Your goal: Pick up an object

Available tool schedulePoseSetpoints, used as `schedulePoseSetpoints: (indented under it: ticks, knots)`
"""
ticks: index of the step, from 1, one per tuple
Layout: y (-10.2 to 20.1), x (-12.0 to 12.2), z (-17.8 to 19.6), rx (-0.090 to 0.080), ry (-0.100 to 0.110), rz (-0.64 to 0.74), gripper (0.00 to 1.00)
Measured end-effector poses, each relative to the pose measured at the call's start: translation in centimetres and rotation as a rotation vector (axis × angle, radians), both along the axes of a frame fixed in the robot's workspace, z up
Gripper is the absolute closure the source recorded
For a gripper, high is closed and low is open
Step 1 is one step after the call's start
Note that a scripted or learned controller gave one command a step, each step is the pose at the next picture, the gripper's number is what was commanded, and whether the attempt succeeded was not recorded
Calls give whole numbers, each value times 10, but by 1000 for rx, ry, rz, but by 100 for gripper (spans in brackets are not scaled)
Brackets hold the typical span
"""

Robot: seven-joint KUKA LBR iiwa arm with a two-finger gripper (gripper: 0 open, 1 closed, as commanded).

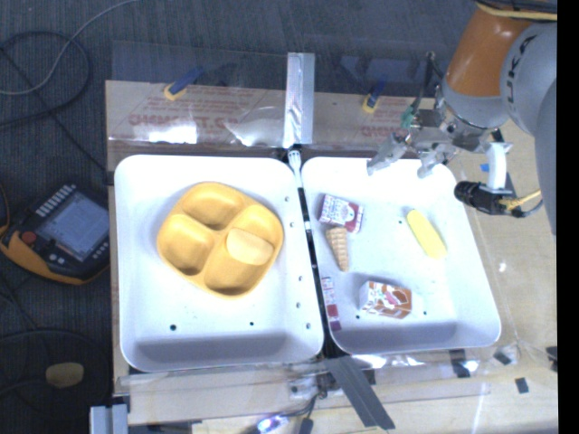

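On inspection, the table carried two shallow white bins side by side. The left bin contained a yellow four-section dish, sitting near its centre. The right bin contained four loose items: a small maroon and white packet near the far left corner, an ice-cream cone just in front of it and close to the left wall, a yellow banana-like piece toward the right side, and a brown and white carton near the front edge.

The arm reached in over the table's far right corner. The hand was positioned above the far rim of the right bin. Its two fingers were spread apart and nothing was seen between them. All four items lay on the bin floor, apart from the hand. A handheld control pendant lay on the floor off the table's left edge.
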State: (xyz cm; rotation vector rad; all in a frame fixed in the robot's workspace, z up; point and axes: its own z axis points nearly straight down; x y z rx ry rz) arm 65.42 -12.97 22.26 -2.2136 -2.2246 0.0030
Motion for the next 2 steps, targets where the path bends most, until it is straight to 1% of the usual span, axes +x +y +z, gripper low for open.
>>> schedulePoseSetpoints:
  ticks: [1, 2]
  knots:
    - [-76, 1, -101, -4, 2, -1, 0]
    - [-70, -37, -107, -2, 0, 90, 0]
